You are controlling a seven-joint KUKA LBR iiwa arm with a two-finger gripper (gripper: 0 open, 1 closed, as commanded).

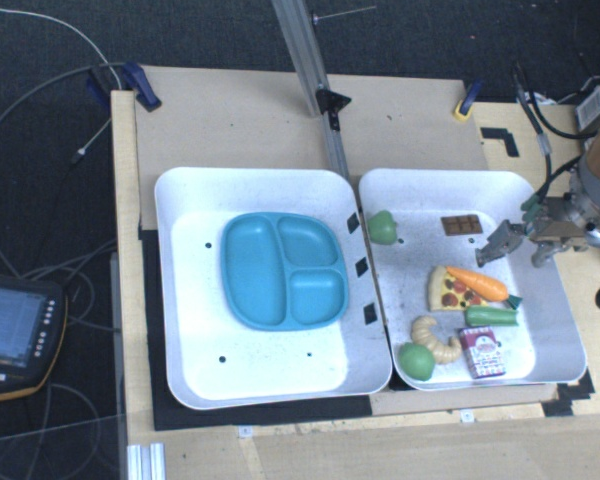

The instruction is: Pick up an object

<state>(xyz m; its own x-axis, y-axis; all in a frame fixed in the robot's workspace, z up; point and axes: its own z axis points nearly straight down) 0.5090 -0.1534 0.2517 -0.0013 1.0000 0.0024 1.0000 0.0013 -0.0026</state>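
Observation:
The right bin [555, 308] holds several toy foods. An orange carrot [477, 283] lies across a pizza slice [446, 290], with a green vegetable [491, 316] just below them. A brown chocolate bar [462, 225] lies near the back, and a green lime [382, 228] sits by the left wall. At the front are a tan pastry [435, 336], a green apple [416, 361] and a red packet [483, 353]. My gripper [517, 250] hangs above the bin's right side, up and right of the carrot. It is open, with nothing between its fingers.
The left bin [190, 268] bears a blue divided plate [283, 270]. A metal pole [305, 53] rises at a slant from the back between the bins. Cables and a pendant [15, 333] lie off the bench to the left.

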